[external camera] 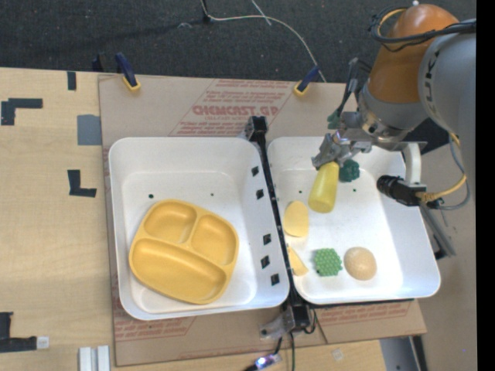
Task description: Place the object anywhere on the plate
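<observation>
My pincer (334, 154) sits over the upper part of the right bin (402, 284), and a yellow bottle (324, 188) hangs from it, top end caught between the fingers, so I read it as gripping the bottle near its neck. The bottle is above the right bin's floor, just above the pale yellow slice (295, 219) and up from the green bumpy ball (327, 262) and the beige round piece (360, 263). Its long axis runs nearly up and down in the camera view, leaning slightly, with the capped end up at my fingers and the broad base pointing down toward the near edge of the counter. As I judge it, the step in hand is carrying it across to the yellow divided plate (184, 250) in the left bin (124, 161). To do that well I should lift enough for the dangling base to clear the black divider (265, 199) between the bins, travel smoothly so the bottle doesn't swing loose from a grip that high, and lower it over a plate compartment before letting go
</observation>
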{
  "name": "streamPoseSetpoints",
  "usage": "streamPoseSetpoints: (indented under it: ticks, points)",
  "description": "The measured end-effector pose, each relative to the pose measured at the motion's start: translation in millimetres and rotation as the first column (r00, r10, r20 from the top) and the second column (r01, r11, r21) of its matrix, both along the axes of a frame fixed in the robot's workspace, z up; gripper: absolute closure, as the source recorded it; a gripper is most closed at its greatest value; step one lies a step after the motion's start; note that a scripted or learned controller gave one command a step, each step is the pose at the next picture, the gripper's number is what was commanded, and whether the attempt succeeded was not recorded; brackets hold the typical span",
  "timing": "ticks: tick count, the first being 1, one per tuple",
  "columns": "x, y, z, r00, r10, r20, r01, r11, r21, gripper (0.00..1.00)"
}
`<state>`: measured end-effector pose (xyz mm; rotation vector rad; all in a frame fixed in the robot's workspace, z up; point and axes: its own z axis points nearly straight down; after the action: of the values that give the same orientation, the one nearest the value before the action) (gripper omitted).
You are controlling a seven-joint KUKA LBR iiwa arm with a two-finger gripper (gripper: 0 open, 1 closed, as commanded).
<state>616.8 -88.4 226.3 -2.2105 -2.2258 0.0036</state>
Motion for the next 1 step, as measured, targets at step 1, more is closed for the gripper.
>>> streamPoseSetpoints:
  ticks: [1]
  points:
    - [11.6, 46.7, -12.6, 1.0, -0.001, -0.001, 0.001, 1.0, -0.001, 1.0]
